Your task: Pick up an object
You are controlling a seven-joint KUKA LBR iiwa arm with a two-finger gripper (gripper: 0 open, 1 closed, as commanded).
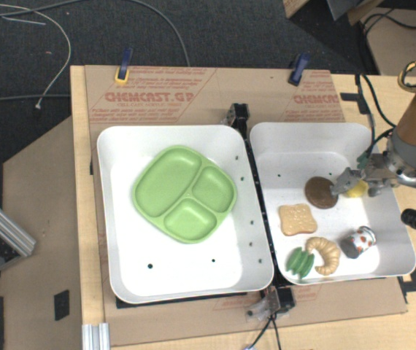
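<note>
Your end effector (349,181) sits low in the right bin (281,141) — grip state can't be told — touching a brown disc (320,192), with a yellow piece (356,189) just beside.

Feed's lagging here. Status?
Gripper low in right bin, beside brown disc. Something yellow at its tip. Cracker, croissant untouched.

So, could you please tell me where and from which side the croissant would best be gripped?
Probably across the thick middle of the croissant, coming straight down from above. It lies flat in the right bin, curved, with its tapered ends narrowing. The green leafy piece lies right at its left, so fingers should straddle the arc away from that side.
</note>
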